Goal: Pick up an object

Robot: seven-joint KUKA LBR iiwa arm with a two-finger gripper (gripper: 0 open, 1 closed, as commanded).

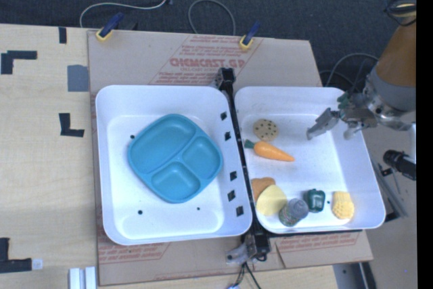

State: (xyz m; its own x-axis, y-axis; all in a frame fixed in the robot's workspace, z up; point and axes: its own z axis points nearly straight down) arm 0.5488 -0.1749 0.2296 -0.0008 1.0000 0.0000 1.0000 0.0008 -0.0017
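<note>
The gripper (336,126) hangs over the right bin's (352,169) upper right part with its fingers spread apart, nothing between them. The carrot (272,151) lies near its left, below a cookie (266,128). The left bin holds a blue tray (176,157).

Smooth glossy white plastic bins (108,145) sit on matt brown cardboard (203,61); the blue tray (176,157) looks smooth plastic.

Light wooden bench (40,166), brown cardboard sheet (203,61) on it, two white bins (111,101) side by side on the cardboard
</note>
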